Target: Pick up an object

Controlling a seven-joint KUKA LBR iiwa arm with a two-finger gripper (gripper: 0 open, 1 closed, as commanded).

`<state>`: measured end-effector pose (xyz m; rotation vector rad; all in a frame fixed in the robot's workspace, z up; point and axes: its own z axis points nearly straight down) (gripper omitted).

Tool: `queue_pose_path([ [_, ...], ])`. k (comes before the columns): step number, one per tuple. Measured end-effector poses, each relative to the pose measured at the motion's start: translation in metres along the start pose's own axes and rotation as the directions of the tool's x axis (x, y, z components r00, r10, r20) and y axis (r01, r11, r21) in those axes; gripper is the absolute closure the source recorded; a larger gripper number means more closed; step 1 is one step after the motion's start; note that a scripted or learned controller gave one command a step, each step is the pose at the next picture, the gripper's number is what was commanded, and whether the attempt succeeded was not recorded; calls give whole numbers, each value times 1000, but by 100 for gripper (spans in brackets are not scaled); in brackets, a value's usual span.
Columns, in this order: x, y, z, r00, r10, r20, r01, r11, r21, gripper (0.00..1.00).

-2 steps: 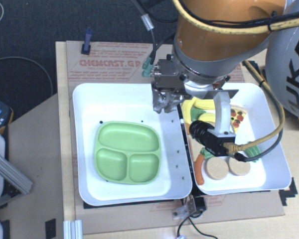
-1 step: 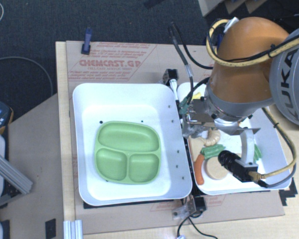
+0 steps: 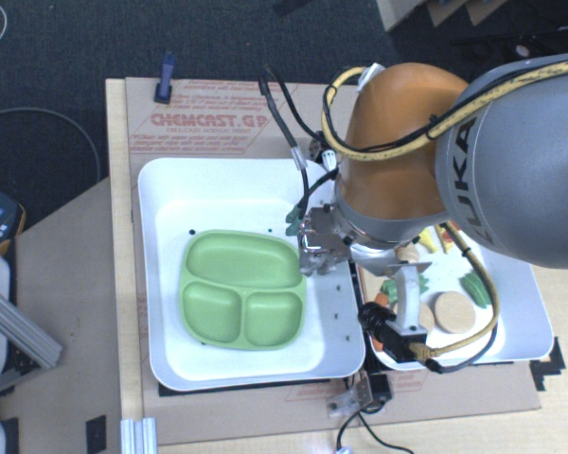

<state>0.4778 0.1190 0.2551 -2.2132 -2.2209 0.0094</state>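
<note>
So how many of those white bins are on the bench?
2. The left white bin holds a green divided plate. The right white bin lies mostly under the arm, with small items that may be partly hidden.

The arm's orange band (image 3: 398, 140) covers the claw and most of the right bin (image 3: 525, 334); small items (image 3: 452, 310) beside that band are too blocked to identify.

Green three-compartment tray (image 3: 243, 288) lying flat in left bin, small food toys (image 3: 452, 308) in right bin
</note>
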Motion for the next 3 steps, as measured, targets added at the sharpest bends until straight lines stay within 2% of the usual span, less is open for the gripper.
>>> queue_pose_path([
  [1,63,33,-120,1000,-5,-6,4,1000,-24,100],
  [2,108,52,-43,1000,-1,1,1,1000,-3,100],
  [3,104,97,175,1000,5,3,-5,1000,-7,100],
])
